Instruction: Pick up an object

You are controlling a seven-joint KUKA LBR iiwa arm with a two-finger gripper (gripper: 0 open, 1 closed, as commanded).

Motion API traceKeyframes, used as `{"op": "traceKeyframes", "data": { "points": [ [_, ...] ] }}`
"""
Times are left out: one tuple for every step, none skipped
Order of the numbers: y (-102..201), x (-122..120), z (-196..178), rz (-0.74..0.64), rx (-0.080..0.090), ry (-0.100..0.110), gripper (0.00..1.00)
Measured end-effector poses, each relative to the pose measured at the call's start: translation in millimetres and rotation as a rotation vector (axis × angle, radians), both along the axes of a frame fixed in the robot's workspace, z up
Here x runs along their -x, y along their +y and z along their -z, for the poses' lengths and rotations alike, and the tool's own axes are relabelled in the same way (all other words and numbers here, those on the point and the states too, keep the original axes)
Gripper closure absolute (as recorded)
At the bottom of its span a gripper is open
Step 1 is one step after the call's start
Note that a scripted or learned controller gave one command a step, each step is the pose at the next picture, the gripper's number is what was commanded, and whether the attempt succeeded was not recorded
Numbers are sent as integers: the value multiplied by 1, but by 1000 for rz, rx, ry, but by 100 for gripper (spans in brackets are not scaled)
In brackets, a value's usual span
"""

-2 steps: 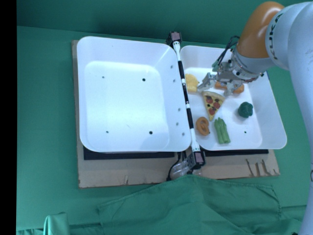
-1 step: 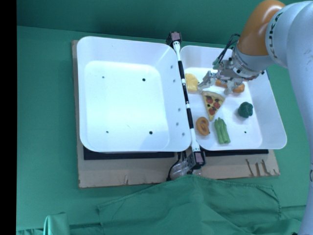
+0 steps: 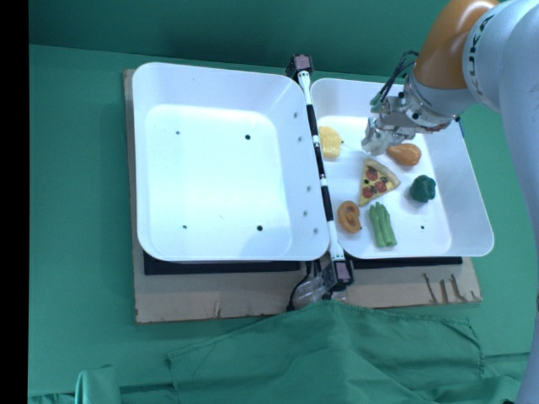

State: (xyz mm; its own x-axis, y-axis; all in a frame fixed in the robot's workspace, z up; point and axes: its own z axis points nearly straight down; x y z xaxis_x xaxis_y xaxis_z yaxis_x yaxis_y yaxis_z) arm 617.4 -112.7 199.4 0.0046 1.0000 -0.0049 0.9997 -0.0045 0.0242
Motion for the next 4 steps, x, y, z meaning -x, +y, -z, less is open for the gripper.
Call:
{"op": "traceKeyframes", "data": {
  "points": [
    [0, 0, 1, 0, 0, 2, 0],
    [11, 20, 14, 0, 3, 4, 0],
    [10, 18, 0, 3, 4, -5, 100],
    [10, 18, 0, 3, 4, -3, 0]
  ]
}}
